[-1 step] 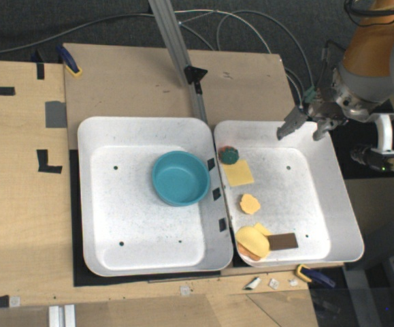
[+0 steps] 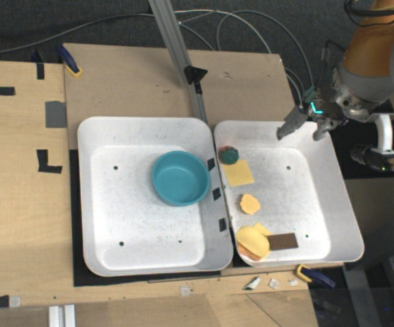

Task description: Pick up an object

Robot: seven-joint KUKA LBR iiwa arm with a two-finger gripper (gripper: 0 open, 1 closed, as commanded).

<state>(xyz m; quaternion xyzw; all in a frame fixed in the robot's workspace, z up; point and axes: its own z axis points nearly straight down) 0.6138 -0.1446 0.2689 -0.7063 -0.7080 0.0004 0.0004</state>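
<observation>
Fingers of the gripper [image 2: 299,127] are hanging spread and empty at the right bin's [image 2: 333,176] upper edge; yellow square [image 2: 238,173] is lying mid-frame, risking a rim strike.

Teal bowl [image 2: 179,177], yellow square [image 2: 238,173], brown bar [image 2: 282,241], white bins [image 2: 101,203].
</observation>
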